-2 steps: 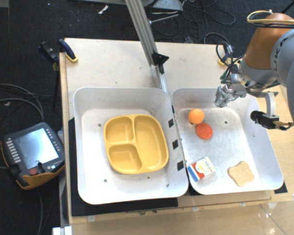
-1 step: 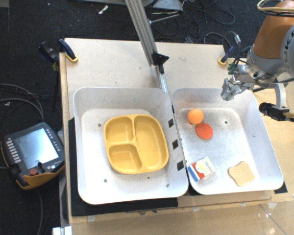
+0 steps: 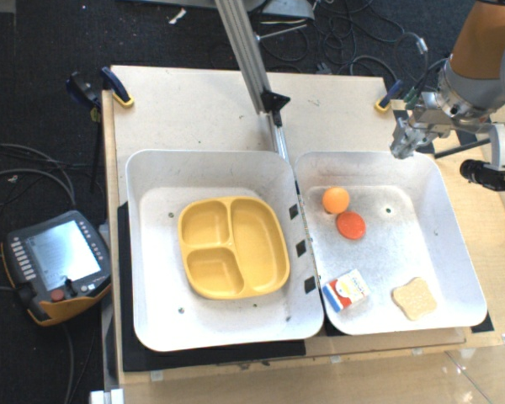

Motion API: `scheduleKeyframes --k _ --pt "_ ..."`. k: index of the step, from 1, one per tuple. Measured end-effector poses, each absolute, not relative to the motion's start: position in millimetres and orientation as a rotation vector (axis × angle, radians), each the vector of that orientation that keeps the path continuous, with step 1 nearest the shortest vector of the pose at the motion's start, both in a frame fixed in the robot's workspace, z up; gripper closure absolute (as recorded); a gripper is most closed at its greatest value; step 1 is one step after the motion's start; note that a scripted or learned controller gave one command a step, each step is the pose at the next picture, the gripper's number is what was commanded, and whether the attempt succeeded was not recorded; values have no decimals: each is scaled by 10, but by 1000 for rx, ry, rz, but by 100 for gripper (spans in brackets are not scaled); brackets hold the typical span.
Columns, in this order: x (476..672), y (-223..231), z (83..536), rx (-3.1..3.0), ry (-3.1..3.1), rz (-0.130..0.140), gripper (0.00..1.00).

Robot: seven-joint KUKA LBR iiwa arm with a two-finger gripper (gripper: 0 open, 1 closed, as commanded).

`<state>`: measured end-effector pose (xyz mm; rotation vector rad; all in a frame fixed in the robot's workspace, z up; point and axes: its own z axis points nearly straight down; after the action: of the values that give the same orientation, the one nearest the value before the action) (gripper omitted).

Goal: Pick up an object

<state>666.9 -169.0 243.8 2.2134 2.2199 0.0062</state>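
1. Above the far right corner of the right bin [image 3: 454,225], the gripper [image 3: 404,144] hung at the end of the grey arm [image 3: 475,74], whose orange band sat just over the wrist. Whether it was open or shut could not be told from this slanted overhead view, and nothing could be seen in its grasp.
2. Inside that same right bin, an orange ball [image 3: 336,199] lay toward the far left part of the floor, with a red ball [image 3: 351,225] just beside it on the near side, the two close to touching.
3. Toward the near left corner of the right bin lay a small carton [image 3: 347,290], white with red and blue print, tilted at an angle.
4. Near the near right corner of the right bin lay a tan piece of bread [image 3: 415,299], apart from the carton.
5. Left of the right bin stood the left bin [image 3: 151,183], and a yellow divided plate [image 3: 234,247] with three compartments rested on its floor.
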Motion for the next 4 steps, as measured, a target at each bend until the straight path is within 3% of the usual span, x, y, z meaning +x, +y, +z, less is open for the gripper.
scheduleKeyframes --k 4 --pt "6367 484 2255 2214 2233 0 100"
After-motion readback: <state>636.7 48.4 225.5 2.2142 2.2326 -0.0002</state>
